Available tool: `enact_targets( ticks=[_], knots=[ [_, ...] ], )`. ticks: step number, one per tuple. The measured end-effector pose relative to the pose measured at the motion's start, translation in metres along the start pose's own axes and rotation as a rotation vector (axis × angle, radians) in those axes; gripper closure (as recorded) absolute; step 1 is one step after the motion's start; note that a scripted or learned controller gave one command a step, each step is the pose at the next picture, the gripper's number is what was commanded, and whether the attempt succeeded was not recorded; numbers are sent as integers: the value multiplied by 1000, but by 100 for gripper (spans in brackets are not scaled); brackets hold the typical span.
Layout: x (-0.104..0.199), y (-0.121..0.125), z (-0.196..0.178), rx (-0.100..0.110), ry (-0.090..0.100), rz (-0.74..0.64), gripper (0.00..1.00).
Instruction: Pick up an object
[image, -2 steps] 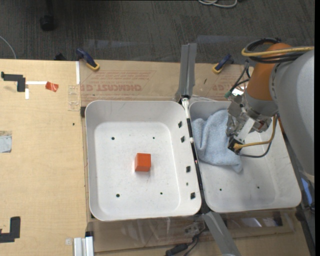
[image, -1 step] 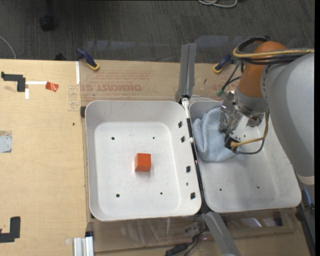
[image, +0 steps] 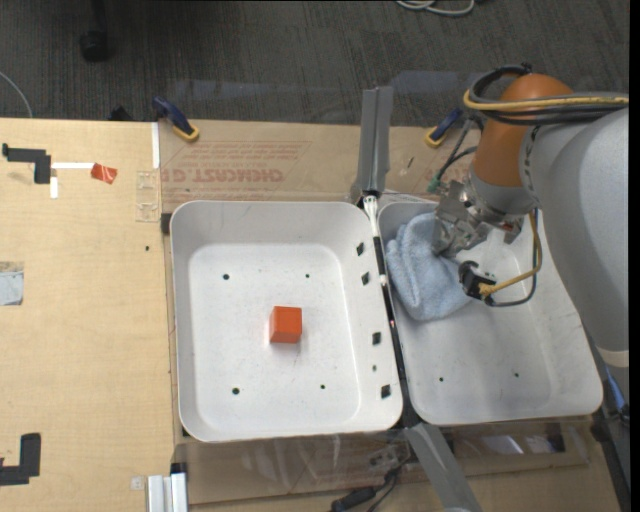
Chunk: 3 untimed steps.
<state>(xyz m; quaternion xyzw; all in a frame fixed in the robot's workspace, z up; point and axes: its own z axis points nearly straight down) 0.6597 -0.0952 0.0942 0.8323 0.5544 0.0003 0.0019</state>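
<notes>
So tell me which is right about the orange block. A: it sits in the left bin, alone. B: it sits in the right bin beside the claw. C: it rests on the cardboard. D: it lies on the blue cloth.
A: the orange block sits on the floor of the left bin, while the blue cloth lies in the right bin.

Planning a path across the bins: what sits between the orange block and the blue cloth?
In the camera view, bare floor of the left bin, then the two bins' adjoining rims, lie between the orange block and the blue cloth.
</notes>
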Motion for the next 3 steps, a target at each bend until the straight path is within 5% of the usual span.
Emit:
enact_targets(
  ticks=[3],
  knots=[
    [-1,0,0,0,0,-222,100]
  ],
)
